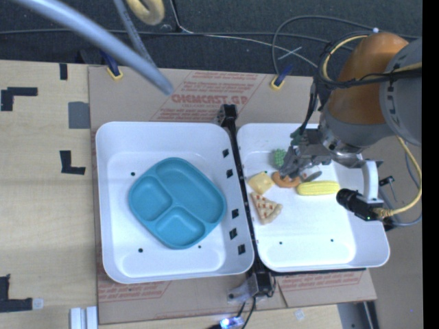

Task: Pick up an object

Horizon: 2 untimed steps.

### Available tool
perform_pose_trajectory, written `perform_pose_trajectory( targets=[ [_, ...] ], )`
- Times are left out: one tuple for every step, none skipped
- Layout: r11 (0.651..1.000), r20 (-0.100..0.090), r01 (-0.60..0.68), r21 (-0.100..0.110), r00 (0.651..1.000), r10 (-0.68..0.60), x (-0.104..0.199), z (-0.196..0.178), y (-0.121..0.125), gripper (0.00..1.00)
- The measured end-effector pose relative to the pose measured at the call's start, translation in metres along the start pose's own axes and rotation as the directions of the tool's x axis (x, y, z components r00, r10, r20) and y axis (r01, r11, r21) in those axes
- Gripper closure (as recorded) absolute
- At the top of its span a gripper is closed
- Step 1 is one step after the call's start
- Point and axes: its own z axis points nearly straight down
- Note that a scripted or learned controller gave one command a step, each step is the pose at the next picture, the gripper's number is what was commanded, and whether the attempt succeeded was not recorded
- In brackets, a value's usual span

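Two white bins sitting side by side on the tabletop, left bin (110, 184) carrying one blue divided plate (177, 202), right bin (329, 245) carrying five food toys, one green piece (278, 157), one orange piece (282, 180), one yellow cheese wedge (259, 183), one waffle slice (266, 208), one corn cob (317, 188), tool (299, 162) hanging just over the orange piece, can't tell how wide it's standing.

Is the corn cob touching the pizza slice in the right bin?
Apart. The camera view shows the corn cob lying right of the pizza slice, with a plain strip of white bin floor between them.

Glossy blue plastic tray (177, 202) in smooth white plastic bin (110, 204) on matt cardboard (206, 94).
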Motion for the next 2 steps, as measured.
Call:
perform_pose_trajectory(
  targets=[
    [1.000,0.000,0.001,0.001,1.000,-0.001,0.060,0.014,0.001,1.00],
    [1.000,0.000,0.001,0.002,1.000,-0.001,0.119,0.025,0.004,1.00]
  ],
)
